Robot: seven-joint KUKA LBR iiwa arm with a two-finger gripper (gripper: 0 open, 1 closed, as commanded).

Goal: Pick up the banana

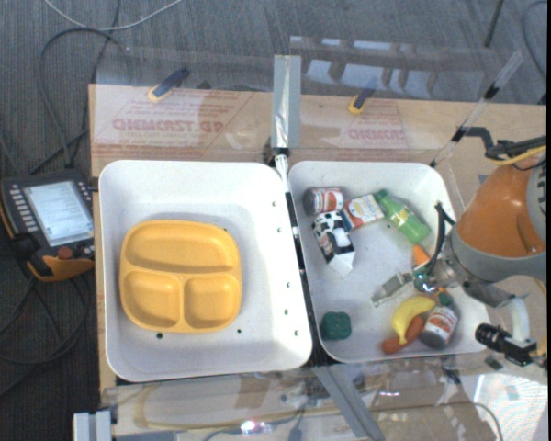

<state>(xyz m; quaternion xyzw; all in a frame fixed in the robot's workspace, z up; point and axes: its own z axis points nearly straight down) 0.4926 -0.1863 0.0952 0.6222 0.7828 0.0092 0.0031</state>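
Observation:
The banana (409, 317) is short and yellow and lies in the right bin (367, 175) near its front right corner. It sits between an orange carrot (395, 343) and a small dark-capped jar (440, 325). My gripper (394, 288) reaches in from the right and hovers just above and to the left of the banana, close to its upper end. The grey arm with its orange band (499, 215) covers the bin's right edge.
The right bin also holds a red can (324, 199), a cow-patterned bottle (334, 239), a green bottle (401, 216), a white-and-red box (365, 211) and a dark green lump (335, 324). A yellow divided plate (180, 274) lies in the left bin (129, 182).

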